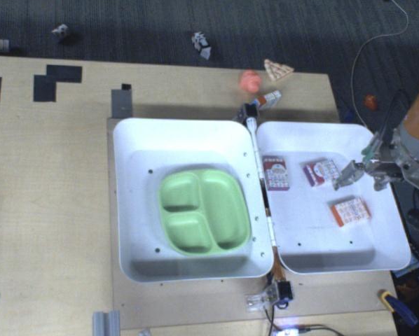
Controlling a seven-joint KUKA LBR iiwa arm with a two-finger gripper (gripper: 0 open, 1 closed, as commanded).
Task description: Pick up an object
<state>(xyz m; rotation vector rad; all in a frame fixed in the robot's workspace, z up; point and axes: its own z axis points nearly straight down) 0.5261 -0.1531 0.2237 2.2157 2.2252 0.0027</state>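
Orange packet (349,211) below pincer (364,173), beside packets (320,172).

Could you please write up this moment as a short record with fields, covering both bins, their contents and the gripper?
left bin: white, shallow; holds a green plastic tray with three compartments
right bin: white, shallow; holds three small flat packets
packet nearest divider: red and white
middle packet: dark red and white
orange packet: nearest the front
gripper: over the right bin's right side, open, holding nothing
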